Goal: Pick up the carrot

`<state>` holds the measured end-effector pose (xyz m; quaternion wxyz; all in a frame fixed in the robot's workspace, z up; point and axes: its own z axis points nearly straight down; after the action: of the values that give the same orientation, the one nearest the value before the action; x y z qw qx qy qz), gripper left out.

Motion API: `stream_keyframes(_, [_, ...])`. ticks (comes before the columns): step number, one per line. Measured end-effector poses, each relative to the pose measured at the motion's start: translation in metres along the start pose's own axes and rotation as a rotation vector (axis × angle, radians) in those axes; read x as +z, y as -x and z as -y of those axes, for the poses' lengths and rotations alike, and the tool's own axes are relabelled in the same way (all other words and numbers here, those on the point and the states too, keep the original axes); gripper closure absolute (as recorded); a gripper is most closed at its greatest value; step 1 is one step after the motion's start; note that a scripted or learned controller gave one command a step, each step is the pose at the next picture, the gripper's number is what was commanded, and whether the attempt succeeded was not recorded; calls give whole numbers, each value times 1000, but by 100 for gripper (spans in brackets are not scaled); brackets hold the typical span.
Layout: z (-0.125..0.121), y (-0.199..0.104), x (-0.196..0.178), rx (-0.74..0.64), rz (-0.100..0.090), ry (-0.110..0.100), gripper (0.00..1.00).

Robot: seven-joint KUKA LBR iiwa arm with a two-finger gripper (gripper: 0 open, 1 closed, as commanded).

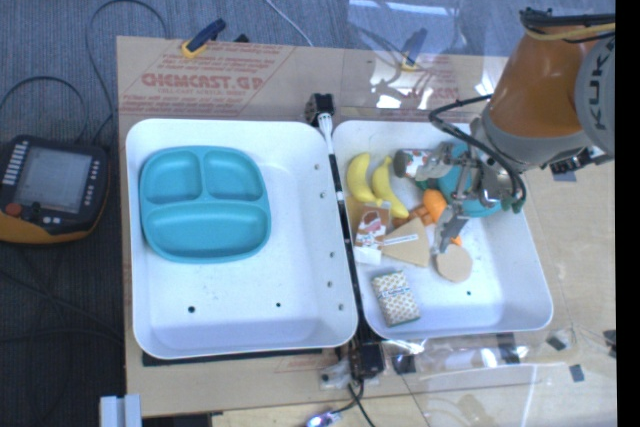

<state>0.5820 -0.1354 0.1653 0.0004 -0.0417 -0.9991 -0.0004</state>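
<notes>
Here, in the camera view, we look down on 2 white bins set side by side on a cardboard-covered bench. The left bin (200,315) holds a light blue plate (204,202) with 3 compartments, lying flat toward its upper half. The right bin (515,300) is the crowded one: 2 yellow bananas (370,183) lie near its left wall, a red and white item (371,224) sits just below them, a pale wedge (405,245) lies beside that, a round tan disc (453,264) rests toward the middle, and a patterned packet (396,297) sits near the front left corner. The carrot (433,204) shows as a small orange shape in the upper middle of the right bin, to the right of the bananas and above the wedge. We see the arm (540,100), grey with its orange band, reaching in from the right, and its gripper (455,200) hangs low over the bin just beside the carrot, teal parts close around it. Whether the pincer is apart or together we cannot tell, and we cannot tell whether it touches the carrot. Left of the bench, a handheld controller (50,187) lies on the grey carpet.
</notes>
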Motion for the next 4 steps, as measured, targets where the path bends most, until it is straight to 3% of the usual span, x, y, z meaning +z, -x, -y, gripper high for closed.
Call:
stream_keyframes(1, [9,-17,76,108,13,0,0])
stream_keyframes(2, [9,-13,63,106,24,-5,100])
stream_keyframes(3, [-53,-88,-21,-48,7,0,100])
stream_keyframes(4, [-52,-88,-28,-47,4,-2,100])
